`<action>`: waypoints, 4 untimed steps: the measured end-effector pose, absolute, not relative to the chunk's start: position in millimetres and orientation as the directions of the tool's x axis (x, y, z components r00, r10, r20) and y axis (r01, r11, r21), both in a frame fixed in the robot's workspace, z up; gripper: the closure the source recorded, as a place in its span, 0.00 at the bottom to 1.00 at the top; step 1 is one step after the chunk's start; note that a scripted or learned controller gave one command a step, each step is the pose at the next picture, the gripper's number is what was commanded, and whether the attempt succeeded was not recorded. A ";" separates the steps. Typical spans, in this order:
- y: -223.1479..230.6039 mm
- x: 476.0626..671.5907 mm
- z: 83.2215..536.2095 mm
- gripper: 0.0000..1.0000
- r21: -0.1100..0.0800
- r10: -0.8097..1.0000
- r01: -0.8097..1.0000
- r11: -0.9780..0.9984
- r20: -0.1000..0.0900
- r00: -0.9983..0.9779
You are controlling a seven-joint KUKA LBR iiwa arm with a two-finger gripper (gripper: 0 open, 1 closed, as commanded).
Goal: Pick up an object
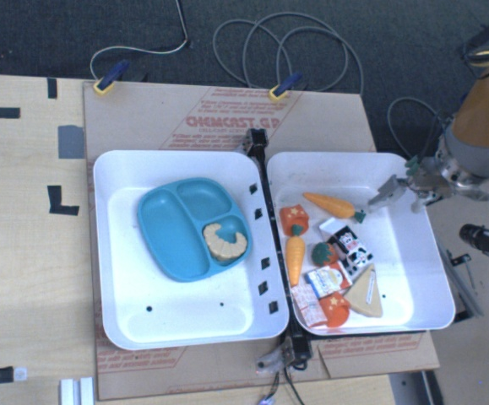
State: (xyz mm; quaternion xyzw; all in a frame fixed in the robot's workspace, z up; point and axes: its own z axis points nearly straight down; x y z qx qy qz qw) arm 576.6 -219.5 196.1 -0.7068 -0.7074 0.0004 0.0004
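Note:
The right bin (421, 251) holds several toy foods. An orange carrot (332, 203) lies near its back, a second carrot (295, 260) stands lengthwise by the divider, and a red pepper (294, 219) sits between them. Further forward are a green piece (323, 253), a black-and-white carton (350, 250), a red packet (328, 281), a cheese wedge (366, 295) and a red tomato (336, 312). My gripper (402, 197) hangs over the bin's back right part, right of the carrot's green tip. It is open with nothing between its fingers.
The left bin (117, 251) holds a blue divided plate (181, 226) with a round biscuit-like piece (225, 241) in one compartment. A black divider (265, 234) runs between the bins. Cables lie behind the bench, and the arm comes in from the right.

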 end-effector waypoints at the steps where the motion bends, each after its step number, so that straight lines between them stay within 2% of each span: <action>1: -185.9 604.8 104.9 0.00 -0.004 1.000 1.000 0.001 0.002 -0.001; 2: -114.0 559.8 86.8 0.00 0.005 1.000 1.000 0.001 -0.003 -0.001; 3: -106.5 617.4 86.6 0.00 0.006 1.000 1.000 0.000 -0.007 0.001; 4: -110.6 659.0 84.0 0.00 -0.031 1.000 1.000 -0.006 0.003 0.006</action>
